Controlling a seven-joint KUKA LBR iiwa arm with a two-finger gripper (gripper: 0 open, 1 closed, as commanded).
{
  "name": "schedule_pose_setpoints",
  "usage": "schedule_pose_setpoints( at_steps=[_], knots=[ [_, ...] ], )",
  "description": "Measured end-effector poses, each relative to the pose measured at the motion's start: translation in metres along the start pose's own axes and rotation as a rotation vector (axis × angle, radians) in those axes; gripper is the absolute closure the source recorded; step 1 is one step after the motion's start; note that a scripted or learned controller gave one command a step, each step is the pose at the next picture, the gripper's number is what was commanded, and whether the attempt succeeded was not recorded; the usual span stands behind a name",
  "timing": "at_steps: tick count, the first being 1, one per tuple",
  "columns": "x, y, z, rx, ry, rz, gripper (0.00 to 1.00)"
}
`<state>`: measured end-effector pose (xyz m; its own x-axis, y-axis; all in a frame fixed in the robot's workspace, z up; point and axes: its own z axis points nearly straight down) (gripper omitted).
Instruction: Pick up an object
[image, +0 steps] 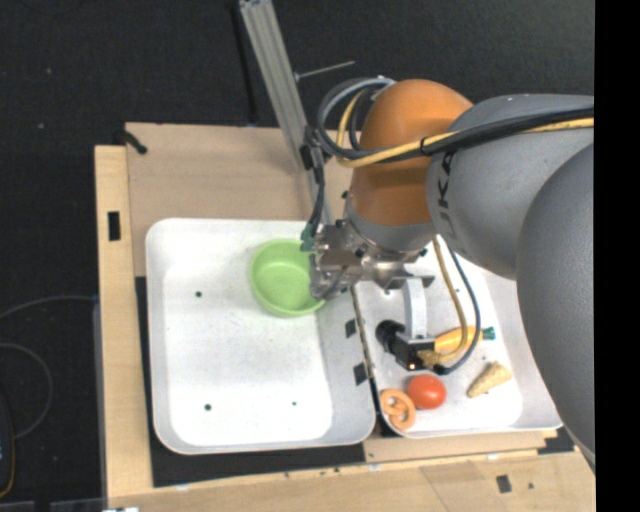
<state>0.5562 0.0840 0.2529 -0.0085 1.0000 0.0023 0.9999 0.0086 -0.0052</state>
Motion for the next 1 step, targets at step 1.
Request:
schedule_pose_setpoints(
  at_steps=[1],
  knots=[
    [-0.0033, 0.0004, -0.0002, 0.0, 0.0, 0.005, 0.0]
  ],
)
